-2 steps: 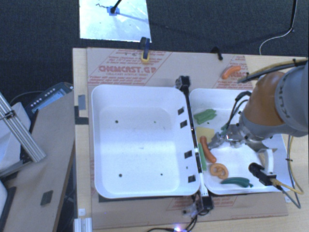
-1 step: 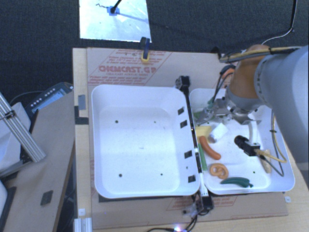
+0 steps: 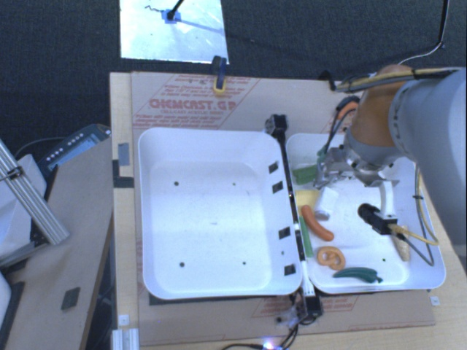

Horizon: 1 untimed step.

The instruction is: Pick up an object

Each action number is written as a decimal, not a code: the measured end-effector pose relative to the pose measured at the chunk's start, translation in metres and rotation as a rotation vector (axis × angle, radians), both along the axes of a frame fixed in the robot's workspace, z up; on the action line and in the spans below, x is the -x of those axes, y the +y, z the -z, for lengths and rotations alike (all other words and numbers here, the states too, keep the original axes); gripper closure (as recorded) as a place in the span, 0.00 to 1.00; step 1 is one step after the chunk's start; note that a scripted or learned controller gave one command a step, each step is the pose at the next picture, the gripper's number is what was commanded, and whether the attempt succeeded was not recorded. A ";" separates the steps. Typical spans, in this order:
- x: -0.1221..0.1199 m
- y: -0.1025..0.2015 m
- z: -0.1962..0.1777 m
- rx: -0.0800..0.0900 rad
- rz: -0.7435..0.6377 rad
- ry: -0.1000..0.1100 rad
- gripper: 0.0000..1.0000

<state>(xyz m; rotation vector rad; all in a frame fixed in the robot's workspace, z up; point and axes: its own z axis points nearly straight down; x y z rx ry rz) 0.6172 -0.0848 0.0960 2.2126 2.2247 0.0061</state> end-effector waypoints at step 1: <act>-0.057 0.012 -0.149 0.003 -0.003 -0.017 1.00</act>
